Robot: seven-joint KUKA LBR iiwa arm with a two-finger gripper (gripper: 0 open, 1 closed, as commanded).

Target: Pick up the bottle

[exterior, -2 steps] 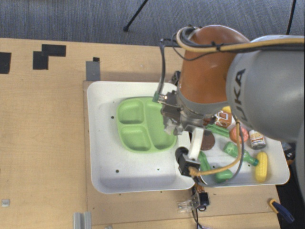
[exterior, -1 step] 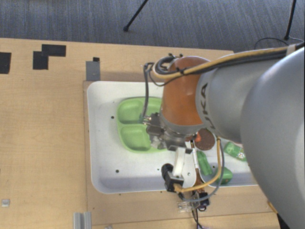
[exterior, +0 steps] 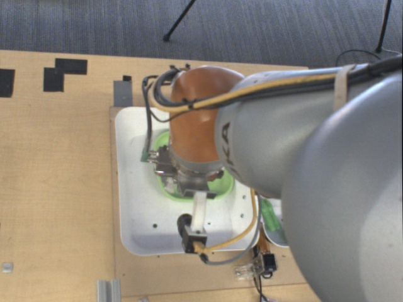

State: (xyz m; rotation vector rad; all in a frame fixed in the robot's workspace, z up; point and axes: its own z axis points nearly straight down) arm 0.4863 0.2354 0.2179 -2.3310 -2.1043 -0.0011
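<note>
One gripper [exterior: 189, 180], spread or closed we cannot tell, hangs over a green shape [exterior: 167, 192] in the left bin [exterior: 133, 194], perhaps the bottle: probably light, slick, best taken mid-body.

Light even, diffuse, moderately bright, from overhead. Desk [exterior: 56, 187] evenly lit, flat tan tone. White bin [exterior: 135, 225] brightest area, left wall near washed out, little surface detail. Soft-edged grey shadow on bin floor beneath wrist. Arm [exterior: 340, 187] close to lens, huge in frame, lower right part blurred, out of focus. Orange band [exterior: 195, 118] carries faint broad sheen. Carpet [exterior: 94, 17] darker, fine ribbing just resolved. Overall low resolution, slight softness, mild grain.
</note>
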